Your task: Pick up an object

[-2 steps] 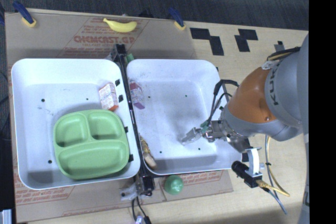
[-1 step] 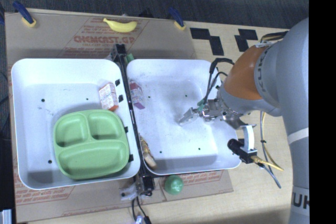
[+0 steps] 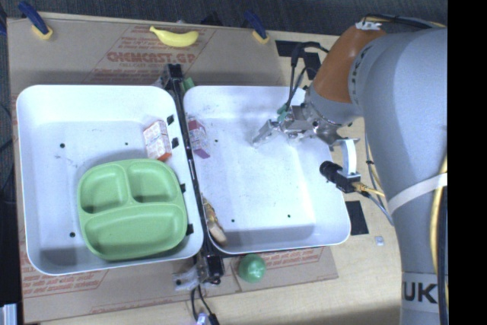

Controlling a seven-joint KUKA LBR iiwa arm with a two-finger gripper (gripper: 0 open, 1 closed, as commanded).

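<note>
From the camera above the bench, the gripper (image 3: 262, 135) hangs over the far half of the right bin (image 3: 304, 228), its metal fingers pointing left — whether they are spread or closed cannot be told at this size, and nothing shows between them. The grey arm (image 3: 396, 110) with its orange band comes in from the right.

At the right bin's left wall lies a small clear packet with red print (image 3: 197, 135), well apart from the gripper. A tan object (image 3: 212, 226) rests at that bin's near left corner.

In the left bin (image 3: 46, 133) a green divided tray (image 3: 133, 205) fills the near right part, and a small orange-and-white carton (image 3: 157, 139) lies just beyond it.

Outside the bins — a yellow banana (image 3: 175, 35) on the cardboard at the far side, and a green ball (image 3: 252, 267) at the near edge.
</note>
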